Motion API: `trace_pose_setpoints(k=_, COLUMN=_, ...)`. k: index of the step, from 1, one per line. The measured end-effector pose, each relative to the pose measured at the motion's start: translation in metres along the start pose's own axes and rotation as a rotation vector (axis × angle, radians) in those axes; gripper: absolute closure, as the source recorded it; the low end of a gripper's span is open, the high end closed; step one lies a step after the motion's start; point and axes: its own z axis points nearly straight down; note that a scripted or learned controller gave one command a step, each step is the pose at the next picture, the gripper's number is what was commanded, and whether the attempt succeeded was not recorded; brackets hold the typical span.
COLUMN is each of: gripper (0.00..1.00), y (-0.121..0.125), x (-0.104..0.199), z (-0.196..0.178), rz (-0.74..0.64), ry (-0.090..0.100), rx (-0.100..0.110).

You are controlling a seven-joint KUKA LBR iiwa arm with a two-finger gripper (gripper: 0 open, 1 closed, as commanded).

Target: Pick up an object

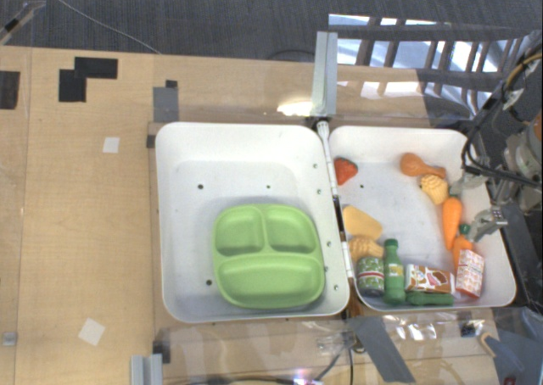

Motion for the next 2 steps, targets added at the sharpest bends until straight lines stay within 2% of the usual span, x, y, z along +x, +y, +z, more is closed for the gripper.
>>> trace_pose_setpoints(k=1, gripper=0.00, y=0.001, x=0.006, z=0.120, rz=-0.088, ry=-0.002, rx=0.001)
trace_pose_setpoints(k=2, gripper=1.00, y=0.003, x=0.002, z=0.108, rz=-0.098, ry=-0.011, rx=0.003)
